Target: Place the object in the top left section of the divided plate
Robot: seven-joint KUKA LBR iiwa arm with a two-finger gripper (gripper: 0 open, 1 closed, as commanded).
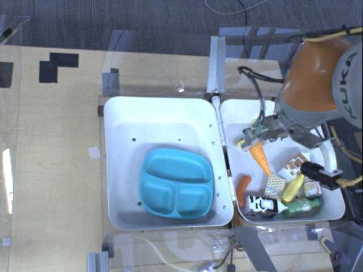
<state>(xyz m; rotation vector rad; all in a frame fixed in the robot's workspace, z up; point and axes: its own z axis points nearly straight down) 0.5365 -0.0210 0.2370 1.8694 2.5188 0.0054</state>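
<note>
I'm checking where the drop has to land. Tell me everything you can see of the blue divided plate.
The blue divided plate lies flat in the left bin, toward its near right part. It looks like smooth light-blue plastic, a rounded rectangle turned slightly askew, with raised ridges splitting it into one long compartment along the far side and two smaller ones nearer the camera. All three compartments look bare. Only the bin floor touches it; the gripper is over the right bin.

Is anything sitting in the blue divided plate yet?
No, empty: all sections of the blue plate show bare blue; the carrot lies in the right bin.
</note>
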